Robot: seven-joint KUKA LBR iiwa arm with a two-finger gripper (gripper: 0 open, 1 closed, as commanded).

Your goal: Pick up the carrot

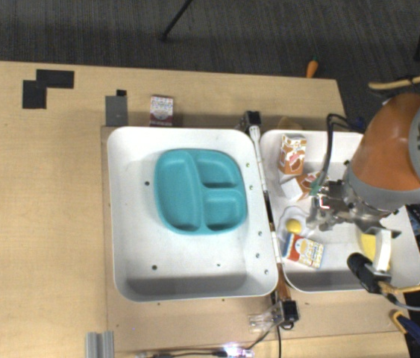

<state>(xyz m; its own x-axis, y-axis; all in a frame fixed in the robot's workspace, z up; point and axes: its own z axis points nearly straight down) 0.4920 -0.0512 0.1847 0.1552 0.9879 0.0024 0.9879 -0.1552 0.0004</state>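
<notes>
A wooden counter point(38, 200) is seen at the left, bearing two shallow white bins side by side. In the left bin point(131, 274) a teal divided plate point(198, 191) is laid, tilted slightly. Near the far wall of the right bin point(336, 282) stands a small printed carton point(293, 154). Just below it lies a short orange shape, taken to be the carrot point(309, 180), though it is too small and too crowded for certainty. Nearer the front wall, a round yellow item point(293, 225) and a colourful packet point(306, 253) are set close together.

The claw point(323, 209) is held low over the middle of the right bin, just beside the orange shape and apparently a little to its near side. Whether the claw is apart or together cannot be told, since it is masked by its own grey housing and cabling, and nothing can be seen held in it. The arm point(400, 151), with its orange band, reaches in from the right.

The step in hand is judged to be the approach to the grasp. The next move would call for the claw to be centred over the carrot, clear of the carton, and closed along its narrow width before any lift.
</notes>
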